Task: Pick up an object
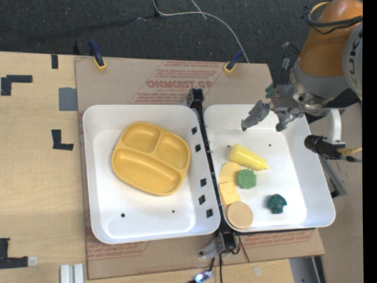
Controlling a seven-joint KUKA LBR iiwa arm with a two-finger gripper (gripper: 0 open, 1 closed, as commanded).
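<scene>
While the end effector [268, 118] is hovering with its fingers spread and grasping nothing above the far end of the right bin [306, 175], the approach step is under way. Candidate objects are lying nearer the camera: a yellow cone [247, 157], a green ball [247, 179] and a dark green piece [276, 203]. Descending over one and closing is judged to be the next requirement.

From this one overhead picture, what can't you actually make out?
- What the green round piece and the dark green lump are: too small in the camera view.
- The pale yellow pieces: partly covered by the green round piece and the tan disc.
- The arm: cut off by the right edge.
</scene>
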